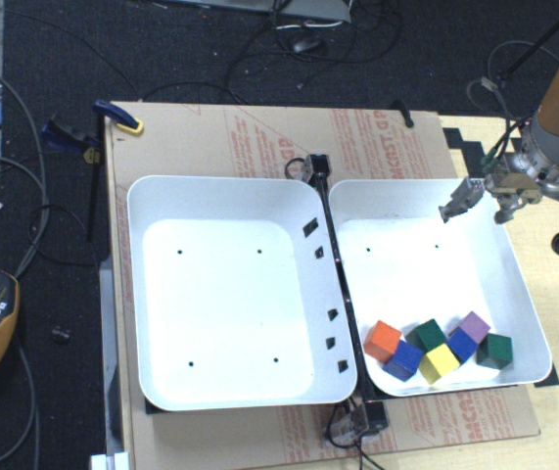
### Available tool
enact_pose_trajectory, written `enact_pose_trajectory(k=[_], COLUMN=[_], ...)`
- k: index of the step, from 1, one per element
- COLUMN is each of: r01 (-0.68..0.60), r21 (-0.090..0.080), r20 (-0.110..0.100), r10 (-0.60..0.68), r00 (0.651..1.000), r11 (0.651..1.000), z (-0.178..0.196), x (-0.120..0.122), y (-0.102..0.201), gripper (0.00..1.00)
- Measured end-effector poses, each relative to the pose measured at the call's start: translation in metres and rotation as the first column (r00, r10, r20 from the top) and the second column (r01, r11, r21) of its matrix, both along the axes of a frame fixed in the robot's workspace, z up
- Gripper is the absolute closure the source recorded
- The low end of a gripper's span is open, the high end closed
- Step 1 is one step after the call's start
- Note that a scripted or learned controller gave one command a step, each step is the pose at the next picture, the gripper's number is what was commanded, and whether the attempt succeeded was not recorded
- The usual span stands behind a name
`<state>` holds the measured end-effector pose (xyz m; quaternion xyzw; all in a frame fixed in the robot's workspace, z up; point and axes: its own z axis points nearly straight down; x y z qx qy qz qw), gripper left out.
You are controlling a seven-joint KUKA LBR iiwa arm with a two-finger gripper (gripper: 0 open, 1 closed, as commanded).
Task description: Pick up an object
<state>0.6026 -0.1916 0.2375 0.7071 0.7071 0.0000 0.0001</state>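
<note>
Several small coloured blocks lie clustered at the front of the right bin (411,262): an orange block (384,340), a blue block (405,359), a dark green block (425,336), a yellow block (441,362), a purple block (473,327) and a green block (495,350). My gripper (478,210) hangs over the bin's far right corner, well behind the blocks. It is open, with nothing between its fingers.
The left bin (220,302) sits beside the right one, joined along a black divider strip (335,282). Both rest on a brown board (259,135). Cables and a yellow-handled clamp (119,117) lie off the board at the back left.
</note>
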Motion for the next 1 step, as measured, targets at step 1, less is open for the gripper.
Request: enact_pose_trajectory(k=[1], r01=[-0.004], r21=[0.000], r20=[0.005], r10=[0.004], r00=[1.000], r11=[1.000], z=[0.0627], x=[0.0673], y=[0.0369], gripper=[0.00])
